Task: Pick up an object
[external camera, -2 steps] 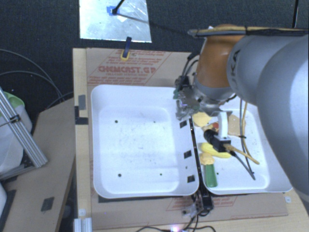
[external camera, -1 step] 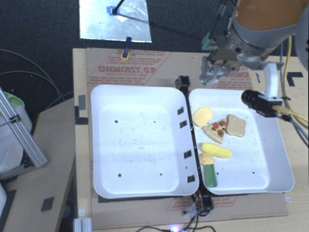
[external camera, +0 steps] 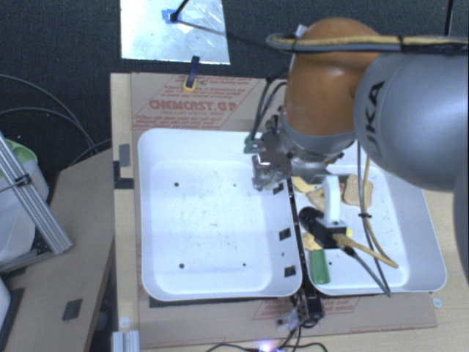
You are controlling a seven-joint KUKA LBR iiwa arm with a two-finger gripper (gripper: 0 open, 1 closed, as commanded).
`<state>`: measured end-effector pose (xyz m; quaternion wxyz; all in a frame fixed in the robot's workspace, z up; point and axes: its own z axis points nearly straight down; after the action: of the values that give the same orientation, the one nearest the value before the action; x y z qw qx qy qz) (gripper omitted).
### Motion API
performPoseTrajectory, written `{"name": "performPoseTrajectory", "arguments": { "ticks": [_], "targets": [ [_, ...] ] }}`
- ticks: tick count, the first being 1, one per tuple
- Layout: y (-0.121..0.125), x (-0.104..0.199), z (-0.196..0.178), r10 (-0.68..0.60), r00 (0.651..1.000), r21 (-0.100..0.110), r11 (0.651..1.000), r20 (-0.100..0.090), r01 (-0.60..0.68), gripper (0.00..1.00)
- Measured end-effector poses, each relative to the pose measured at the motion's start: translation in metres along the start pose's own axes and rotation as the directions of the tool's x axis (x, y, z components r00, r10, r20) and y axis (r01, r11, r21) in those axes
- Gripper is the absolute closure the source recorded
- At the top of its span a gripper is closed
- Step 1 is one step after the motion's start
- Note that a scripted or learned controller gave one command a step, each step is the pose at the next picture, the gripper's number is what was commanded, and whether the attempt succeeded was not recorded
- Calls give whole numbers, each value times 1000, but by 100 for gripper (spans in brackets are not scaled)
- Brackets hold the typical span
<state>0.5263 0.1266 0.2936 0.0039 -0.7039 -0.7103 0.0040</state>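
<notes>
My gripper (external camera: 264, 174) hangs at the upper right corner of the left bin (external camera: 157, 218), close to the divider between the two bins. The bulky grey arm with its orange band covers much of the right bin (external camera: 423, 259). In the right bin, a green flat object (external camera: 319, 265) lies near the front left corner. A tan, pale yellow object (external camera: 357, 190) lies farther back, partly hidden under the arm. I see nothing between the gripper's tips.
Both bins rest on a cardboard sheet (external camera: 198, 103). A shiny metal plate (external camera: 172, 24) lies behind it. An aluminium frame (external camera: 29, 204) stands at the far left. Cables trail at the front edge (external camera: 297, 315).
</notes>
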Motion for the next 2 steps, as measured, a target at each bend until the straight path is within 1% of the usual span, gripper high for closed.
{"name": "performPoseTrajectory", "arguments": {
  "ticks": [1,2],
  "targets": [
    [74,-6,120,9,1000,-6,1000,3,-9,100],
    [43,-97,66,17,1000,-14,1000,2,-17,100]
  ]
}}
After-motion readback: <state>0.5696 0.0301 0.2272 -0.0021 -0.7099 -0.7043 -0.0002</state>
